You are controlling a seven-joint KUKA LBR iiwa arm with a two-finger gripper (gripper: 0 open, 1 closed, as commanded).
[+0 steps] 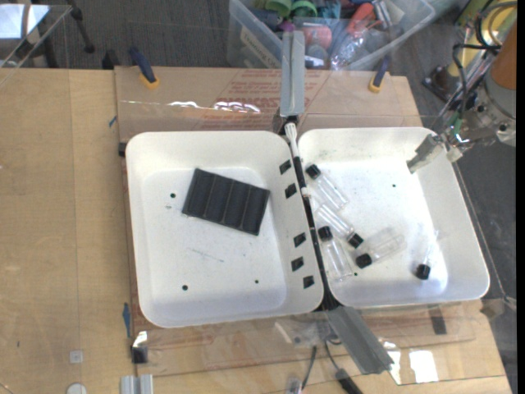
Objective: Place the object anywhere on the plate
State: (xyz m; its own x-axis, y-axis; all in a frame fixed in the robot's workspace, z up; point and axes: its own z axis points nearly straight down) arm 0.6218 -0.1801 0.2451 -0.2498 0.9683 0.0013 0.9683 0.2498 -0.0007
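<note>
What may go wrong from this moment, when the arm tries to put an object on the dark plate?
1. The clear tubes lie crowded in the right bin, so a grab may slip or catch two.
2. The gripper is at that bin's far edge and must cross the divider to the dark plate; a loose tube might drop.

– What sits on the bench [57, 220]?
– Two bins, side by side. The plate [225, 200] lies in the left bin [164, 302]. Small vials [340, 220] lie in the right bin [459, 220]. A tub of things [328, 11] stands behind them.
</note>
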